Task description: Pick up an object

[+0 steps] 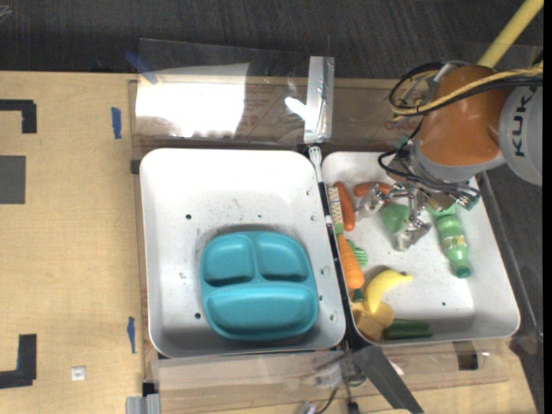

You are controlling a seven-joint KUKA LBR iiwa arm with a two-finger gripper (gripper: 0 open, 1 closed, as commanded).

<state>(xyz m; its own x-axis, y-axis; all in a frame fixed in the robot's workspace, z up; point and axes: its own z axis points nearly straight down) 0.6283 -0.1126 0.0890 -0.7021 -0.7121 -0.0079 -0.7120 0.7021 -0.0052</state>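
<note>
My gripper [402,217] hangs low over the upper middle of the right bin [496,304], below the orange wrist band. A small green object [393,218] lies right at the gripper, partly covered by its metal parts. A green bottle [451,240] with a yellow label lies just to the right of it. To the left, along the bin's wall, are an orange-red sausage-shaped piece [345,205] and a carrot [352,266]. A banana [385,286] and a dark green cucumber [407,329] lie near the front.
The left bin [172,188] holds a teal divided plate [257,285] toward its front. A clear plastic sheet [216,102] lies behind the bins. Yellow cables [414,89] loop above the wrist. The tan bench [60,248] extends to the left.
</note>
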